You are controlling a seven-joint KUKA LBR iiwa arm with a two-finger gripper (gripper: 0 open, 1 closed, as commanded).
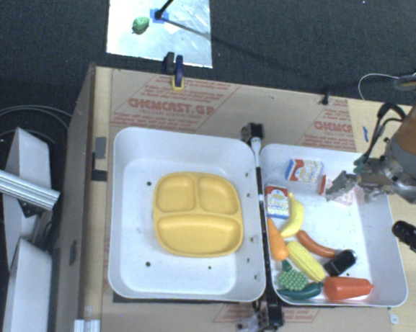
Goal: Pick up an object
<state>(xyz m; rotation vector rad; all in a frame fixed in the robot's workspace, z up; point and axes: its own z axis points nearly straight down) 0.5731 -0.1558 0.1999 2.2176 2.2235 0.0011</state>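
The step in hand looks like the approach, before any grasp; the gripper (345, 187) hangs over the far part of the right bin (394, 266), reaching in from the right, and nothing shows between its fingers; whether they stand open or closed I cannot tell, for they are small and blurred against a small red-and-white packet (345, 199) lying directly under them.

That packet is the nearest candidate for the task; a blue, white and red carton (304, 170) lies just to the gripper's left and slightly farther back; a red snack box (277, 202) sits farther left, against the bin's inner wall. Toward the camera from the gripper the toy food crowds together: a banana (295, 217), a sausage (316, 244), a carrot (277, 243), a corn cob (306, 260), a black piece (340, 262), a red pepper (347, 287) and a green vegetable (296, 283), several of them touching.

The next move, as I judge it, calls for a straight descent onto the packet, which lies flat and may be hard to pinch; the bin's far rim is close behind the gripper and could hinder it.

Well to the left, the left bin (137, 191) carries a yellow divided plate (197, 214); both bins rest on the counter (199, 103).
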